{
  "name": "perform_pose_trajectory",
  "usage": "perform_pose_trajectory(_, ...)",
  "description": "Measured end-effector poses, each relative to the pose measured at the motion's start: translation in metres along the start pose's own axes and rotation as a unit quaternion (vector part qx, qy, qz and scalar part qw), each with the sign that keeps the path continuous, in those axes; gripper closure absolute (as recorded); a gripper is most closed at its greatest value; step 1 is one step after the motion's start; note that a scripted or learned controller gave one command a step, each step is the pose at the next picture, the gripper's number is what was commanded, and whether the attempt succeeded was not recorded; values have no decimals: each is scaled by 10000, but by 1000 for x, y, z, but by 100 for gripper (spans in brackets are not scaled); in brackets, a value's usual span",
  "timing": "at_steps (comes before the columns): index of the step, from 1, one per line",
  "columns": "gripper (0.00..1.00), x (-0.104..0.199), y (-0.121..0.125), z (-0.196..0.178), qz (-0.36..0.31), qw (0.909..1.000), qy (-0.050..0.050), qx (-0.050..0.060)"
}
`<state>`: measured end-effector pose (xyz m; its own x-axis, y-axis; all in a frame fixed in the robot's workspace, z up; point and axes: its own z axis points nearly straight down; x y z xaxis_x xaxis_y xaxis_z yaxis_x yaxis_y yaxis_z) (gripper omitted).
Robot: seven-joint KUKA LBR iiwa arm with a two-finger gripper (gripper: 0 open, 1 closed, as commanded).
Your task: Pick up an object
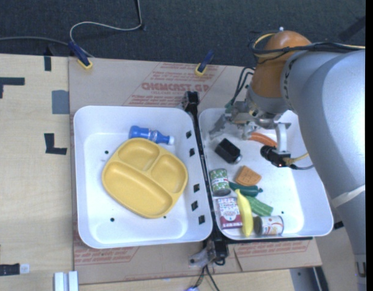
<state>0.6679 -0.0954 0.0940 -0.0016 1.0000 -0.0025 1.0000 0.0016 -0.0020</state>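
Observation:
My gripper (236,123) hangs over the far left part of the right bin (307,190), under the arm's orange band. Just in front of it lies a small black block (227,150). An orange carrot-like piece (261,139) lies to its right, partly under the wrist. Nearer the front are a tan cracker (248,176), a green can (219,182), a green vegetable (254,200), a yellow banana (244,214), a red packet (227,213) and a small jar (272,225). I see nothing held in the gripper.
The left bin (89,162) holds a yellow divided plate (145,177) and a blue bottle (151,135) behind it. A black divider (198,162) runs between the bins. The grey arm (332,120) covers the right bin's far right side.

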Motion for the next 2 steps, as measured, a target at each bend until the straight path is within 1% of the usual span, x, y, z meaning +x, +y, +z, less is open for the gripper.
perform_pose_trajectory(1,0,0,0,10,1,10000,3,-4)
perform_pose_trajectory(2,100,0,0,0,-4,10000,2,-5)
